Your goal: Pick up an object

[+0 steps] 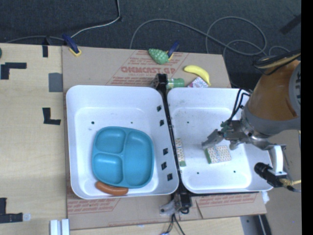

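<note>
My gripper [221, 142] hangs low in the right bin [195, 106], at the end of the grey arm with its orange band. Its two fingers stand spread, open, with nothing between them. Just below them a small flat packet [218, 154], pale with a green edge and a dotted pattern, lies on the bin floor. A second patterned packet [179, 152] leans against the divider on the right bin's left side. In the left bin [83, 106] a blue divided plate [122, 156] lies flat with an orange-red sausage [111, 188] at its front edge.
Behind the bins, on the cardboard, lie a yellow banana [197, 73], a green knobbly toy [158, 56] and a small green item [176, 83] beside a pinkish packet [198, 83]. Cables run across the dark floor at the back.
</note>
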Action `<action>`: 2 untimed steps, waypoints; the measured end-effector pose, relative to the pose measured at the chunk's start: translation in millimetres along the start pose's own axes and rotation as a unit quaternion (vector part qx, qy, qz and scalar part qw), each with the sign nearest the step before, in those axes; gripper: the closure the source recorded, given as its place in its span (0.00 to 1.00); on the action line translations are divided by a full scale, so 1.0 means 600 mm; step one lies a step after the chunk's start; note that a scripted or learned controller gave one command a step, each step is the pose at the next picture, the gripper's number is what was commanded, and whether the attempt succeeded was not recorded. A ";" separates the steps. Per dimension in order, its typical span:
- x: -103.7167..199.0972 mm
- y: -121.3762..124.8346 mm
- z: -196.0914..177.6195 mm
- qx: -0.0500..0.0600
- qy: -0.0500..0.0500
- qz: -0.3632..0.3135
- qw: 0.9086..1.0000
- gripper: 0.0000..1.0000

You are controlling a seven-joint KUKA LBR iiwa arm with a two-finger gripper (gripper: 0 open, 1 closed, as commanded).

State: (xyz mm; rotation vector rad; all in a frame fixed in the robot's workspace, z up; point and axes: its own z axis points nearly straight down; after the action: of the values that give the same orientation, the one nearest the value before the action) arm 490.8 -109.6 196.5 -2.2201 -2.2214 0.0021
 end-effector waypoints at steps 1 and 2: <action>-0.058 0.014 0.179 -0.006 -0.002 0.001 1.000 0.00; -0.001 0.043 0.178 -0.008 -0.004 0.001 1.000 0.00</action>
State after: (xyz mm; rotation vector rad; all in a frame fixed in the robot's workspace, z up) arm 516.2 -110.0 89.4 -2.2342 -2.2300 -0.0065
